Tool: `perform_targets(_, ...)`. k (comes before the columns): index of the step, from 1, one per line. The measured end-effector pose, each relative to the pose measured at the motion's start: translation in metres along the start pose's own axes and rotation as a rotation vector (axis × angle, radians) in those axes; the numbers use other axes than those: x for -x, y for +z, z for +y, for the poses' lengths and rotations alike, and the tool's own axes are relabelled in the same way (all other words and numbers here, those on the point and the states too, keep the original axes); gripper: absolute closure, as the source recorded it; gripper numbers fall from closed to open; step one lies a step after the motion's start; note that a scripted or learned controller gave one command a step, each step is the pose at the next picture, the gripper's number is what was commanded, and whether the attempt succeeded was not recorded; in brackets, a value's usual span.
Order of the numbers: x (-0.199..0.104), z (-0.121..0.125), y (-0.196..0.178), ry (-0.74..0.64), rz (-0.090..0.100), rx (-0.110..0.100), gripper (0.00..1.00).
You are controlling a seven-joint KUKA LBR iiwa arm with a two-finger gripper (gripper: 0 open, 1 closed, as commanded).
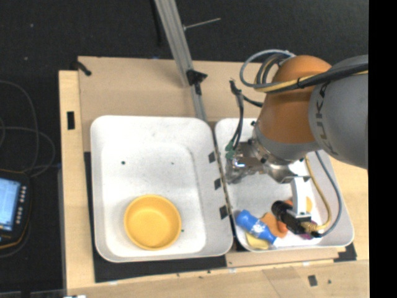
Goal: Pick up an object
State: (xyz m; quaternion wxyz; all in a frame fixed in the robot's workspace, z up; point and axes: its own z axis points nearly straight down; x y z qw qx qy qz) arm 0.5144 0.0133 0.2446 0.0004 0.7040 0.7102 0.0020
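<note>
Above the right bin (251,197), near its left wall, my gripper (237,164) hovers; whether it's open, I cannot tell.

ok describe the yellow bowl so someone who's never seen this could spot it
Of the two white bins, take the left bin, away from the arm. Toward its bottom edge in the view sits a round yellow bowl, open side up. It is far bigger than the small blue piece and orange piece, which lie in the right bin.
</note>
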Motion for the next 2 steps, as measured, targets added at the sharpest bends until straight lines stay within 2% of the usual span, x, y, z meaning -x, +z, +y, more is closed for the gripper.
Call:
perform_targets(1,-0.0535,-0.0137,-0.0066,0.000,0.000,-0.002,1.00)
perform_targets(2,-0.0500,-0.0134,-0.0062,0.006,-0.001,-0.002,0.00)
